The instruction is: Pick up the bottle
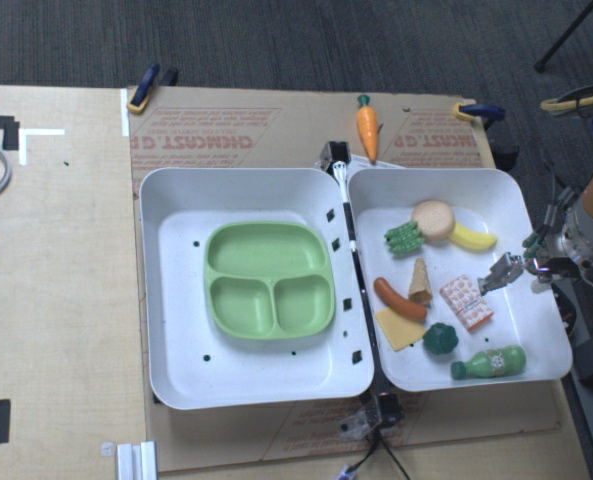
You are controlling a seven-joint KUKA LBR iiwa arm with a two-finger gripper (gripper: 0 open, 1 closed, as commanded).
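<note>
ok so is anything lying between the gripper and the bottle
In the camera view, no. The gripper sits above the right bin's right side and the green bottle lies near its front edge; between them is bare white bin floor. The red-and-white carton lies just left of that stretch.

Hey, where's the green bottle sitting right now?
The green bottle lies on its side in the right bin, at its near right corner, just right of the broccoli and below the red-and-white box.

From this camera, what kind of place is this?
Likely a robot lab test bench: two white bins clipped together on cardboard, toy food such as a plastic carrot and banana, and a green bottle, over office carpet.
</note>
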